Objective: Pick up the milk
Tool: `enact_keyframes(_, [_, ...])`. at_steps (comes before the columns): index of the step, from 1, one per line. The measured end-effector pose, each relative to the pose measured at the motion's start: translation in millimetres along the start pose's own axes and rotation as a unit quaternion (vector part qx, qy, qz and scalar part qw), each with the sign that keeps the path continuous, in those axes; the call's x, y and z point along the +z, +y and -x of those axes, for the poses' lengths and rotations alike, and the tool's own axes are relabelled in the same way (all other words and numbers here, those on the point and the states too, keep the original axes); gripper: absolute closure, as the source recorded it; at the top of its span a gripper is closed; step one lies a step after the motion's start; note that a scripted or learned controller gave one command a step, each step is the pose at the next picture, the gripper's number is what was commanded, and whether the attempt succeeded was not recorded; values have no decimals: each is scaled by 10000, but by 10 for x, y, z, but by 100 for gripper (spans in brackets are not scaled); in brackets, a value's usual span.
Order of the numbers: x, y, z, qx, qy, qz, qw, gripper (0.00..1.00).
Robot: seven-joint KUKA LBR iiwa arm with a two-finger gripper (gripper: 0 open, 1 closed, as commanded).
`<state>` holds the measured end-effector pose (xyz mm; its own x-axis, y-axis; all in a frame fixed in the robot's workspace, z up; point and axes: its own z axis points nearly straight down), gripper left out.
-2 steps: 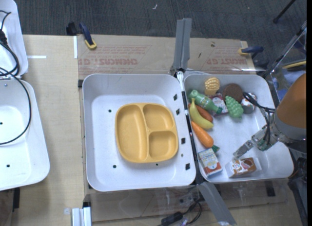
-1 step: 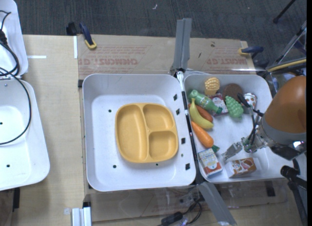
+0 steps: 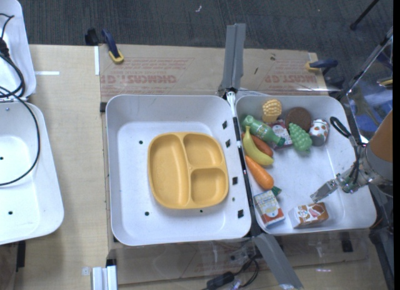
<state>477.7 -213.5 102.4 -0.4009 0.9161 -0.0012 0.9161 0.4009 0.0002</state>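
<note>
— So, what lies nearest to the camera in the right bin (image 3: 369,217)?

— Two small cartons lie by the front wall. One is white with an orange side (image 3: 269,208), close to the front left corner. The other is red and brown (image 3: 311,215), a little to its right. One of them is the milk, but the print is too small, so which one cannot be told.

— And the gripper (image 3: 326,190)?

— It hangs just above and to the right of the red and brown carton. Its fingers (image 3: 321,192) stand slightly apart, and nothing is between them. The grey arm (image 3: 381,157) comes in from the right edge.

— What is behind the cartons?

— A carrot (image 3: 259,172) lies near the left wall of this bin, its green end towards the white carton. Beyond it lie a banana (image 3: 255,151) and then a green bottle (image 3: 262,130). Farther back there are a green bumpy piece (image 3: 300,137), a white and red item (image 3: 319,130), a brown round thing (image 3: 299,117) and a yellow corn (image 3: 272,109) near the far wall.

— And the left bin (image 3: 125,176)?

— It holds a yellow tray (image 3: 187,170) with three compartments, lying flat in the middle. Behind both bins, a brown cardboard sheet (image 3: 169,73) covers the bench, with a clamp (image 3: 111,46) on its far left corner.
</note>
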Motion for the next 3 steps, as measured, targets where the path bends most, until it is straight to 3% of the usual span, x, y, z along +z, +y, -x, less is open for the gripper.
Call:
enact_keyframes(1, [-536, 170, -375, 1343, 2, -2, 9909, 0])
enact_keyframes(2, [-37, 261, -613, 1259, 11, -15, 9920, 0])
enact_keyframes(3, [115, 134, -324, 824, 8, -11, 9966, 0])
